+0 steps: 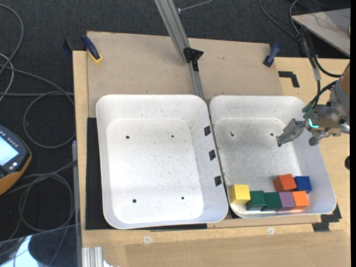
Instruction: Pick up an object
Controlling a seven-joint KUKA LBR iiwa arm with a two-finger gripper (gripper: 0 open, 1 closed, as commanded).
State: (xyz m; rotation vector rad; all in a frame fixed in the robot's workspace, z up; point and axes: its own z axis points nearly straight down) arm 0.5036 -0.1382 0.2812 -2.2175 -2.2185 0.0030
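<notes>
Camera view looks down on a desk (144, 54) with two white bins side by side. The left bin (111, 115) has nothing but a few dark dots on its floor. The right bin (250, 107) has a little pile of blocks in its near corner.

The arm comes in from the right side. Its fingers (300, 132) hang over the far right part of the right bin. They look spread apart, one gray finger pointing out to the left and one lower on the right. Nothing sits between them, so they are holding nothing.

The blocks are the things to pick from. They lie toward the front of the bin from the fingers, near the front wall and well apart from them. So my guess is that the fingers have to come forward and go down to reach them.

The nearest ones look like the red block (285, 182) and the blue block (303, 183), which sit at the back of the pile. In front of them is a row: a yellow block (240, 193), a dark green block (257, 199), a teal block (273, 199), a purple block (287, 199) and an orange block (301, 198).

The blocks are small and boxy, and they touch each other. The row runs left to right along the front wall. That packing could make it hard to slip the fingers around just one. The yellow block at the left end has an open side, so it may be the easiest.
</notes>
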